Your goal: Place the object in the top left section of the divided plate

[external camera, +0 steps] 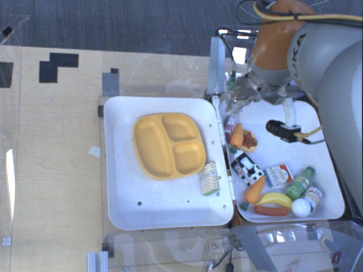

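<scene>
Honestly the divided plate (168,145) sits mid left bin (122,208) with nothing on it, and the gripper (233,102) hovers at the right bin's (329,205) top left corner over the carrot (236,135); can't tell its jaws, so it could easily snag the pizza slice (248,142) touching it instead.

- Arm (323,78) comes in from the right of the camera view, its big grey link filling the upper right corner.
- Orange band (278,30) sits above the wrist, cables looped over its top.
- Wrist angled down and to the left.
- Gripper (233,102) low, at the end of the wrist.
- Finger state not readable from this angle, too much clutter and blur around the tip.
</scene>
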You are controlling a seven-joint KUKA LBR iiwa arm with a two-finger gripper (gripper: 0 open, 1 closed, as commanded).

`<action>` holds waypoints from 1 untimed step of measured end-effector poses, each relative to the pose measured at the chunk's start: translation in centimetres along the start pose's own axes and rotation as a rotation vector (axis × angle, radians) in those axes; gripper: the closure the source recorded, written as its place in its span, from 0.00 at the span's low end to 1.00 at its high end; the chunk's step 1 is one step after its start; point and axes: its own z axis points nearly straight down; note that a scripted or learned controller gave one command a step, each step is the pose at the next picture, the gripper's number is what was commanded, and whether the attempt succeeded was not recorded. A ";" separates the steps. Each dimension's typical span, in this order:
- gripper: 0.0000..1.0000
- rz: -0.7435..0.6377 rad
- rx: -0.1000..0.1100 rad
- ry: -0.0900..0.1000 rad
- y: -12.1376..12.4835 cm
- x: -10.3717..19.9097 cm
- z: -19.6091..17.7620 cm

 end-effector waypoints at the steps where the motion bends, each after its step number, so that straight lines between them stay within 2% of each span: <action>1: 1.00 -0.138 -0.004 -0.001 1.0 2.4 -5.1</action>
